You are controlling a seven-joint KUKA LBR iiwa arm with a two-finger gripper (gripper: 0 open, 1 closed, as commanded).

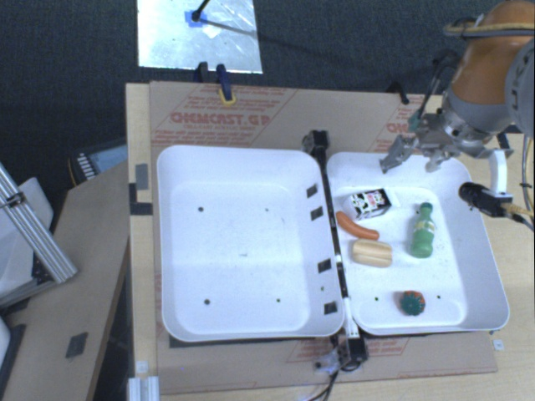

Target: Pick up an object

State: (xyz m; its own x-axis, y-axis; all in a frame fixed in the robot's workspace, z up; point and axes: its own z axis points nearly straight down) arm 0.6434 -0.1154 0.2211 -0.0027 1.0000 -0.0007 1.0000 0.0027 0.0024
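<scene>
Claw (413,154) spread apart, nothing held, above right shallow white bin's (481,249) far rim; green plastic bottle (422,231) inside bin.

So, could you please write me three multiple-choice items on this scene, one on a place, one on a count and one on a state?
1. Which bin holds the green bottle?
A. the left bin
B. the right bin
C. neither, it lies on the bench

2. How many objects lie in the right bin?
A. two
B. five
C. eight

3. Where is the gripper?
A. above the far edge of the right bin, with its fingers spread and nothing between them
B. pressed down on the bun
C. low in the left bin

Answers:
1. B, the bottle lies towards the right bin's right side.
2. B, there are the bottle, the small black and white carton, the sausage, the bun and the red and green piece.
3. A, both fingers show apart over the bin's far rim, clear of every object.
</scene>
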